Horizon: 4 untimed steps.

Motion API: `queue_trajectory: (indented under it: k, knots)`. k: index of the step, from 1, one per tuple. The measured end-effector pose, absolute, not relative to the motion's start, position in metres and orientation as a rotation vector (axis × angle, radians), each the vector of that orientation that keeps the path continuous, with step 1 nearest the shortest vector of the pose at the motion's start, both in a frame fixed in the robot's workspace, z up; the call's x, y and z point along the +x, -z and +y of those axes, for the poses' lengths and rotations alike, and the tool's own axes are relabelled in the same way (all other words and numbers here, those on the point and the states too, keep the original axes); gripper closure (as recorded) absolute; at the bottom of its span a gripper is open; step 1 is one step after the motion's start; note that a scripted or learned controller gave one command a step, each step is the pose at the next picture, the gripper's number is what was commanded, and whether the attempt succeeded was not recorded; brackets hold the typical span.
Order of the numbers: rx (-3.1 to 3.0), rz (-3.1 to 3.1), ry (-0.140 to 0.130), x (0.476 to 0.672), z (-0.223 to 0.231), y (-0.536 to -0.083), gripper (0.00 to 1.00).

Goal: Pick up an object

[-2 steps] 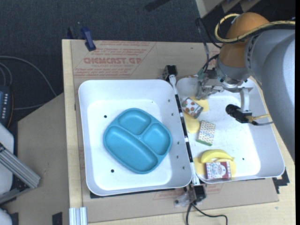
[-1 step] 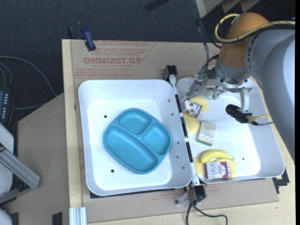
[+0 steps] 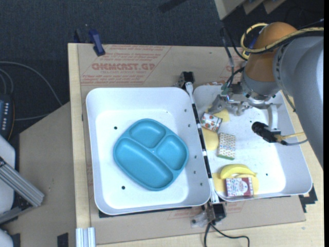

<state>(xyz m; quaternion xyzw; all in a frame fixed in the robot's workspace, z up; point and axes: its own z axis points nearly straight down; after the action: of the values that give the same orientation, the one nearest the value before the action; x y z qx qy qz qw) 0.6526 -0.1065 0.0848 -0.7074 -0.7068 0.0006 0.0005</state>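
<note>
Right, I'm looking down on the two bins, and the arm [image 3: 288, 50] is in over the far end of the right bin [image 3: 290, 176], its tool [image 3: 232, 103] low near the bin's far-left corner; from this angle I can't tell whether it is spread or pressed together, and nothing shows pinched in it. The pickable things sit along the bin's left side: a small red-and-white packet [image 3: 211, 121] just below the tool, a speckled sponge-like block [image 3: 226, 145] nearer me, then a banana [image 3: 237, 171] touching a red box [image 3: 239, 187] at the near end. The left bin [image 3: 103, 138] carries a blue divided plate [image 3: 149, 154]. I'd judge the packet light and crushable, best taken across its short sides.
</note>
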Motion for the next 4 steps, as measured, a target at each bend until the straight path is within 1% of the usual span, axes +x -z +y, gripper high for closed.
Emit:
queue_trajectory:
  k: [1, 2, 3, 4]
  knots:
    - [-2.222, -2.224, 0.002, 0.667, -0.106, -0.085, 0.00]
    - [-2.221, -2.220, -0.001, 0.624, -0.094, -0.085, 0.00]
    - [-2.222, -2.224, 0.001, 0.660, -0.098, -0.085, 0.00]
    - [-2.222, -2.225, 0.002, 0.667, -0.101, -0.085, 0.00]
